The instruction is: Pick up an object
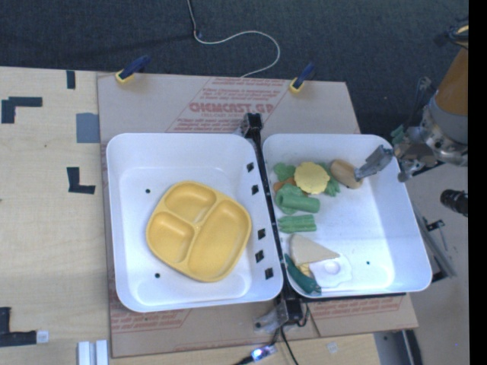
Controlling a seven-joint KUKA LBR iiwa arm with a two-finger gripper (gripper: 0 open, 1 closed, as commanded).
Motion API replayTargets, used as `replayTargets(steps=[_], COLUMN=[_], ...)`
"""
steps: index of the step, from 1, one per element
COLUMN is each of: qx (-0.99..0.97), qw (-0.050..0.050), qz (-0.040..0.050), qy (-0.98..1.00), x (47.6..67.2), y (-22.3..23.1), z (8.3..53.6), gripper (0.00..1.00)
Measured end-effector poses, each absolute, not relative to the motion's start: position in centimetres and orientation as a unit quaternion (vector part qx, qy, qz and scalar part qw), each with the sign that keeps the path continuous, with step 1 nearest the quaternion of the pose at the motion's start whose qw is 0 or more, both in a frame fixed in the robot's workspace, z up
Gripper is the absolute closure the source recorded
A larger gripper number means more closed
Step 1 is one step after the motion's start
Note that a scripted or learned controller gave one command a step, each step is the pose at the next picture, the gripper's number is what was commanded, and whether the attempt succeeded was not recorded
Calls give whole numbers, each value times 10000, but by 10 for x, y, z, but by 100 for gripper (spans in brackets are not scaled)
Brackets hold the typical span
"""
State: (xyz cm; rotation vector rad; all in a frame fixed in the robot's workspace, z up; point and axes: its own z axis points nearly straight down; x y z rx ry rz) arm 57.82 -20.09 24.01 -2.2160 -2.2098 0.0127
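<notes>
The right bin (396, 226) holds a pile of toy food at its far left. There is a round yellow piece (312, 177), a brown oval piece (345, 173), two green pods (297, 201) (297, 223) and a small orange bit (283, 183). Nearer the front lie a cream wedge (310, 247), a white fried egg (332, 269) and a dark green piece (303, 279). My gripper (388, 166) hangs over the bin's far right corner. It is open with nothing between its fingers. One grey finger (374, 160) points at the brown piece and stops just right of it.
The left bin (129, 204) holds a yellow divided plate (199, 230). A black clip rail (262, 204) runs between the bins. A white cable (236, 40) lies on the dark floor behind the cardboard. Bare white floor shows in the right bin's middle and right.
</notes>
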Motion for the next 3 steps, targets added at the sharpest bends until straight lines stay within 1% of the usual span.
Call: replayTargets(steps=[1, 2, 3], qx=[-7067, -7065, -7065], qw=[3, 27, 22], qz=[4, 21, 21], qy=[-7075, -7077, -7077], x=[581, 586, 587], y=[-200, -197, -200], z=[248, 185, 140], gripper=[0, 0, 0])
